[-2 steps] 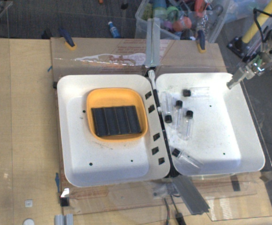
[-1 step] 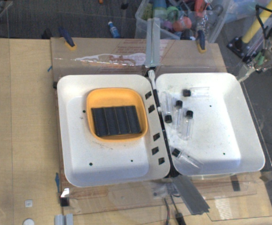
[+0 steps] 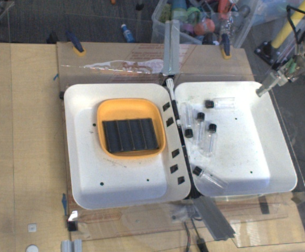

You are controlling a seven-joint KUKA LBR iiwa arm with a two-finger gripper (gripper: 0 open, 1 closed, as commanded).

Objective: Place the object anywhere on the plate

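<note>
You see the end effector [image 3: 261,91] at the far right corner of the right bin [image 3: 257,140], but you cannot tell its state. Clear vials with black caps [image 3: 204,133] lie scattered in that bin's left half. In the left bin [image 3: 84,177], the orange plate [image 3: 128,109] carries what looks like a dark ribbed block [image 3: 130,135].

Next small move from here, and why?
Probably bring the gripper left and down over the clear vials in the right bin. It sits at that bin's upper right corner, nothing visibly between its fingers, and the orange plate holds only a dark ridged block.
</note>
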